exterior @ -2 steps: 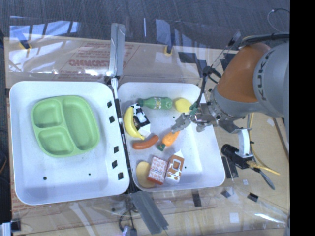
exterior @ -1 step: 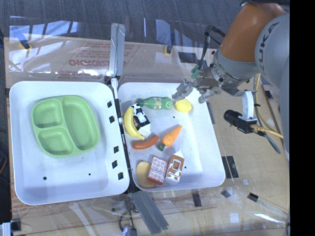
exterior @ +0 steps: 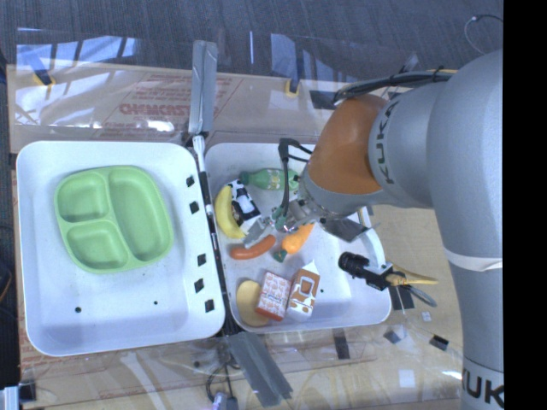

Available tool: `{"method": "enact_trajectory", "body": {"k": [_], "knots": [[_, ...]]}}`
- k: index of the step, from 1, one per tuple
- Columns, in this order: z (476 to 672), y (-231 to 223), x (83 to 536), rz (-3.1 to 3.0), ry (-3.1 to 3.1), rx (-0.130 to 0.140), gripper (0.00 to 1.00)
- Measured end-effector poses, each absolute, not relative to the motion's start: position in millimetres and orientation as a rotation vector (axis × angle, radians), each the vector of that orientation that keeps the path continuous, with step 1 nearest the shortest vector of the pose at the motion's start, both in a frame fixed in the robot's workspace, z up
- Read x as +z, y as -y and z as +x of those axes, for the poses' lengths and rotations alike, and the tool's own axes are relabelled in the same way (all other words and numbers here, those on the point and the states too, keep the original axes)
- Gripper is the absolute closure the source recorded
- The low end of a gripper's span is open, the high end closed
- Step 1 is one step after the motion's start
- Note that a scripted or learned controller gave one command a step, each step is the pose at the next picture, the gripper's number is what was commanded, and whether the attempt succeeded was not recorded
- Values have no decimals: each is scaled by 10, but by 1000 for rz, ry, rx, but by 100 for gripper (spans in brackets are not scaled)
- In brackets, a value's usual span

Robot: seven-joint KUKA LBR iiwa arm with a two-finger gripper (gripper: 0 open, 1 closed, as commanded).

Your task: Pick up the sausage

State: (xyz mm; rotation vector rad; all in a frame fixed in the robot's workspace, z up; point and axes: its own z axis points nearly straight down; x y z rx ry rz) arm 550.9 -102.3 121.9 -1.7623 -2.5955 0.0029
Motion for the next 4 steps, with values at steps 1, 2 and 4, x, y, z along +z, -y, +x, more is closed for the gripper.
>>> {"method": "enact_trajectory", "body": {"k": [1, 2, 4], "knots": [[5765, 984, 912, -1809, 2566, 2, 0], [5269, 973, 910, -1832, 2547, 3, 0], [5887, 994, 911, -1880, 2514, 5, 100]]}}
